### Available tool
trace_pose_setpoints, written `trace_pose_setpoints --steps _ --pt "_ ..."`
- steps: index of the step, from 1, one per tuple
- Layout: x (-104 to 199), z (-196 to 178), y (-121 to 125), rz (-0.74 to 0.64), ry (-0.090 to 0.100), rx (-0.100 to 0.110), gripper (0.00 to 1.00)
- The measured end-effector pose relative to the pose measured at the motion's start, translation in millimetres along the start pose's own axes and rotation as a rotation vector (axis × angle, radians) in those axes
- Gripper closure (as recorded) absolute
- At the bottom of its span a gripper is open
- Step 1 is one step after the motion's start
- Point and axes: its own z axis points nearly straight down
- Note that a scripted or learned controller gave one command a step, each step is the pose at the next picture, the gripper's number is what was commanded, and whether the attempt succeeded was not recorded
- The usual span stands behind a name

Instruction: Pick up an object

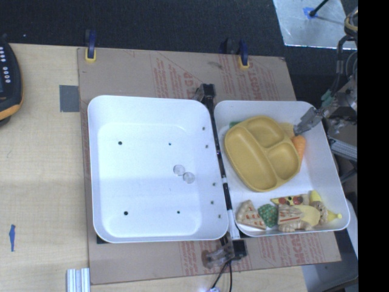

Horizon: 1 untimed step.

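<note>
The right bin [325,181] holds a yellow divided plate [262,152] lying tilted across its far half. An orange carrot-like piece [298,145] rests against the plate's right rim. Along the bin's near wall lies a row of toy foods: a pizza-like slice [247,214], a green piece [267,212], a tan piece [290,219] and a yellow banana-like piece [317,212]. My gripper [306,122] reaches in from the right, low over the bin's far right part. Its tip is at the plate's upper right rim, just above the orange piece. Nothing shows held in it.
The left bin [109,163] has two small clear round bits [183,173] near its middle. Both bins sit on a cardboard sheet [152,72] clamped to the bench. A black and yellow device [7,78] lies at the far left edge.
</note>
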Motion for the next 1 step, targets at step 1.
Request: trace_pose_setpoints --steps 1 --pt "-26.6 124.1 4.5 0.001 0.002 0.010 0.00"
